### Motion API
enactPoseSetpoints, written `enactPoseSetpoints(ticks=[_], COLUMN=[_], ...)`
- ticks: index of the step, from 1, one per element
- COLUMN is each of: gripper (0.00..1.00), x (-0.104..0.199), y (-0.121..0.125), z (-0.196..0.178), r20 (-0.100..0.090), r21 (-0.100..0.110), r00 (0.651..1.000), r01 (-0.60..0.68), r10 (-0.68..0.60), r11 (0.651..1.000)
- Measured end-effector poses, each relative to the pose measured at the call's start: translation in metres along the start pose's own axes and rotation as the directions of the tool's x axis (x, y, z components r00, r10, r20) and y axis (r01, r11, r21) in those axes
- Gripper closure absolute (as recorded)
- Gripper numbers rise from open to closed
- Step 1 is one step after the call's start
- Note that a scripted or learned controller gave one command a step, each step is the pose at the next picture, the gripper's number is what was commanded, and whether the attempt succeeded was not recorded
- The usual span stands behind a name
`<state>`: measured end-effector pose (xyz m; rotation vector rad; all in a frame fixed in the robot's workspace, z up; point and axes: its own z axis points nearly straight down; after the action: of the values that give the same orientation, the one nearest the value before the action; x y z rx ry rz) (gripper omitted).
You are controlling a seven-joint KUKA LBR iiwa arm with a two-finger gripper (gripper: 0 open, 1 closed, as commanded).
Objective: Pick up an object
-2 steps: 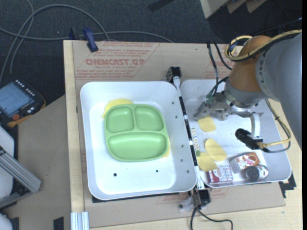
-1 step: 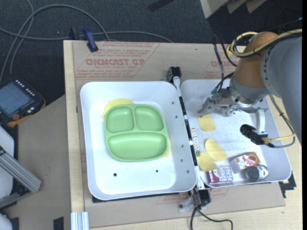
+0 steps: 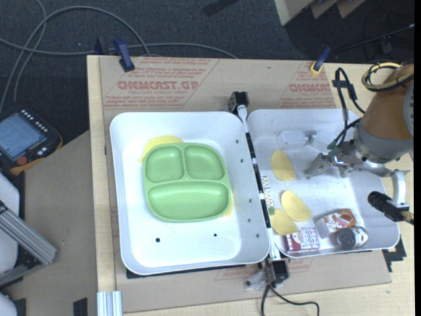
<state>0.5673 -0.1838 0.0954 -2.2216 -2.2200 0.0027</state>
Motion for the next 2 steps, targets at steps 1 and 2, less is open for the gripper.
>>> enactPoseSetpoints(ticks=[1,2], gripper=[0.00,0.00], x=[0.008,-0.034], y=[0.090,0.066], z=[0.014,0.010], r20=[-0.005,-0.007], r21=[0.039,-0.001], r00=[1.000,1.000], r01=[0.003,0.004], r10=[-0.002,-0.004], r11=[0.999,1.000])
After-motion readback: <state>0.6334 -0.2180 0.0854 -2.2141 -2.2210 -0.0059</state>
